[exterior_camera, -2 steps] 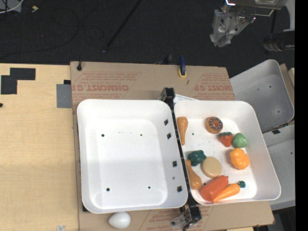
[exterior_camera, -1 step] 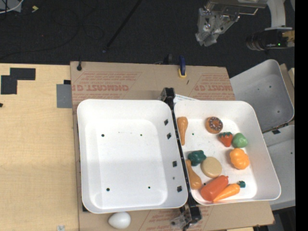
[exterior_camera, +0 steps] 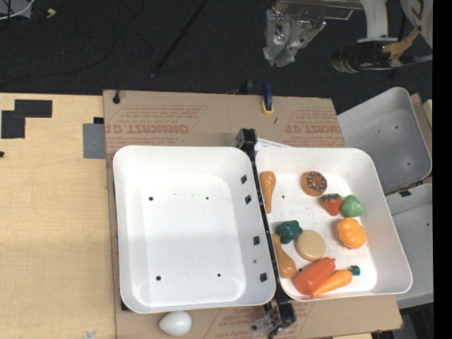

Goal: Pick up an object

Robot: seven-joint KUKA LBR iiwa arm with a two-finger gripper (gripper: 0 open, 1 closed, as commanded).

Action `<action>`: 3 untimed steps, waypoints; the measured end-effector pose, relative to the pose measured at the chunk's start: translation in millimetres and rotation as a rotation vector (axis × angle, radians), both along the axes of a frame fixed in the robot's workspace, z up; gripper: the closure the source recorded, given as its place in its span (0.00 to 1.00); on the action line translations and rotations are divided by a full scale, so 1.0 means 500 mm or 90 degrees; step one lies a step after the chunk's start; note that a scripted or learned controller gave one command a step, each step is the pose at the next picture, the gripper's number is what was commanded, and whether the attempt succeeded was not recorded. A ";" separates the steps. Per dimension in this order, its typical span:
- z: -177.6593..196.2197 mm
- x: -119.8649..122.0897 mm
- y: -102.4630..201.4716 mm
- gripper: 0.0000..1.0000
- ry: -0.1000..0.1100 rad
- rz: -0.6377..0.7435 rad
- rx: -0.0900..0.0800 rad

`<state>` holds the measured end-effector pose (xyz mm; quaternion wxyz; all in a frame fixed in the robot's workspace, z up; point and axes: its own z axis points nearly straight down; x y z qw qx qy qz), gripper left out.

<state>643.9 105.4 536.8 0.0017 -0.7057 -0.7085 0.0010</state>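
My gripper [exterior_camera: 284, 42] hangs high over the dark floor behind the bench, well apart from both bins. The right bin [exterior_camera: 381, 189] holds several toy foods. Among them are a tan squash [exterior_camera: 267, 189] by the divider, a chocolate donut [exterior_camera: 314, 183], a red strawberry [exterior_camera: 330, 203], a green fruit [exterior_camera: 352, 205], an orange pepper [exterior_camera: 351, 232], a dark green piece [exterior_camera: 288, 229] and a beige disc [exterior_camera: 310, 246]. A red pepper [exterior_camera: 314, 274] and a carrot [exterior_camera: 333, 281] lie at the front. No item is seen at the gripper.
The left bin [exterior_camera: 134, 189] shows its bare white floor. A white egg [exterior_camera: 175, 323] lies outside the bins on the cardboard, in front of the left bin. A grey panel [exterior_camera: 395, 133] stands to the right of the right bin.
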 end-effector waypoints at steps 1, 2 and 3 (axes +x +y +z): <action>0.000 0.000 0.041 1.00 0.000 -0.001 -0.001; 0.000 0.000 0.110 1.00 0.000 0.000 0.000; 0.000 0.000 0.166 1.00 0.000 -0.001 -0.001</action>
